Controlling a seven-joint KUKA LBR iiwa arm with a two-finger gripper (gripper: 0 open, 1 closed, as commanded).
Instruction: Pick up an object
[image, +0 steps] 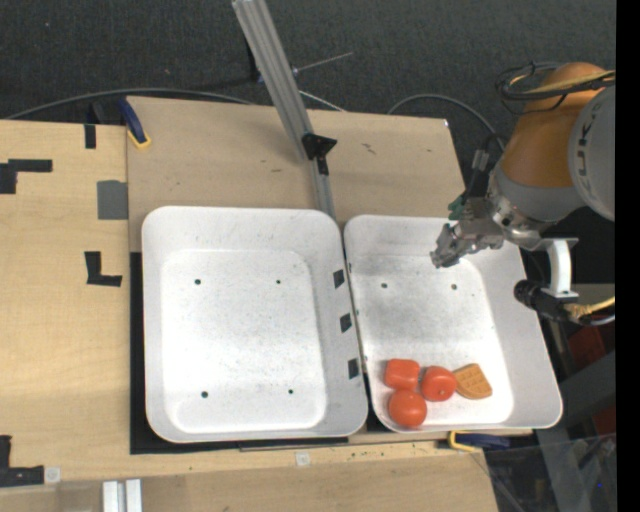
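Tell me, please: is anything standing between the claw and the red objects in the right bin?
Nothing visible does. The claw hangs over the right bin's far end; bare floor separates it from the red objects.

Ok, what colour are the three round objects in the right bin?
Red-orange, all three round objects, clustered near the right bin's front edge; the camera view shows them clearly.

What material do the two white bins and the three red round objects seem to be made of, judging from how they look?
The left bin and right bin: probably moulded plastic, matt white with rounded edges and grey scuffing on the floors. The three red round objects: smooth, evenly coloured, slightly glossy, likely plastic toy tomatoes, though the view leaves this open.
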